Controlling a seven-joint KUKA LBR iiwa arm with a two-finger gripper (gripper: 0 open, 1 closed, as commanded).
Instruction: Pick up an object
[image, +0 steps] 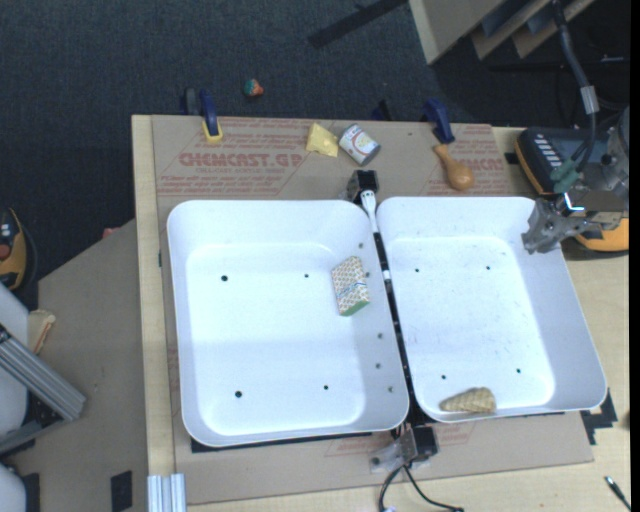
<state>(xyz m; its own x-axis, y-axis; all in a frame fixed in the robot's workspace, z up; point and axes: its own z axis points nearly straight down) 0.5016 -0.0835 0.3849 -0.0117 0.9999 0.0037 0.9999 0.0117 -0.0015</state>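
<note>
Bins of smooth white plastic, left bin (200, 330) and right bin (560, 330), shallow with rounded corners, sit side by side on a brown printed cardboard sheet (250, 158). A small patterned packet (350, 285), rectangular and slightly crumpled, lies near the left bin's right wall. A tan, wedge-shaped piece (469, 401) rests by the right bin's near rim. Beyond the bins lie a yellow block (322, 141), a small printed box (359, 144) and an orange pear-shaped object (455, 169). The grey metal gripper (548, 228) hangs over the right bin's far right corner; whether it is open or closed cannot be told. Dark carpet (120, 60) surrounds the bench.
</note>
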